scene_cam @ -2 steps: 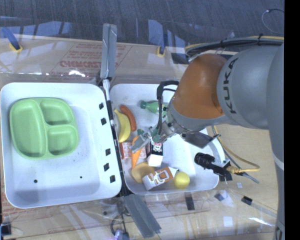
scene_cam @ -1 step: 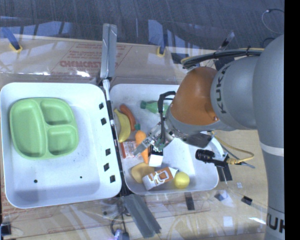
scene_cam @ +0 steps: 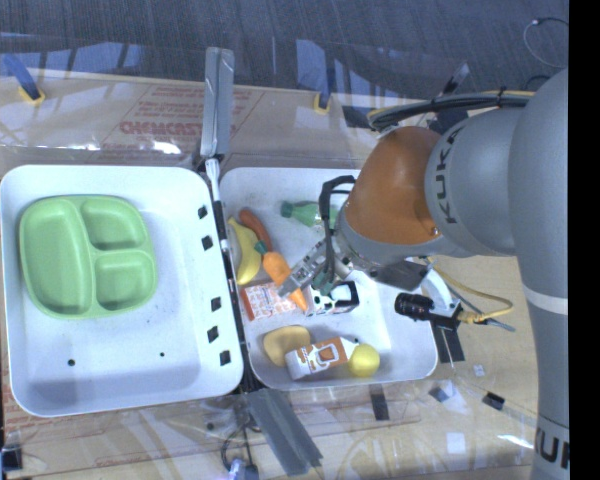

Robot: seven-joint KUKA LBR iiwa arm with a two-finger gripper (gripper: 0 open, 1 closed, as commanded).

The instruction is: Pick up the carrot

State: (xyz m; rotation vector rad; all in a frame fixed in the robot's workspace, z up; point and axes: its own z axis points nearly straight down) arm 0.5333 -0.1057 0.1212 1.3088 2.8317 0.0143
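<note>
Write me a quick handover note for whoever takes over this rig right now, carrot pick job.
Gripper: down in the right bin, right beside the carrot; I cannot tell how its jaws stand.
Carrot: lying in the right bin's left part, next to the banana and above the small printed box.
Left bin: holds the green divided plate.
Done: arm has reached the carrot.
Left: confirm a grasp, then lift the carrot.
</note>
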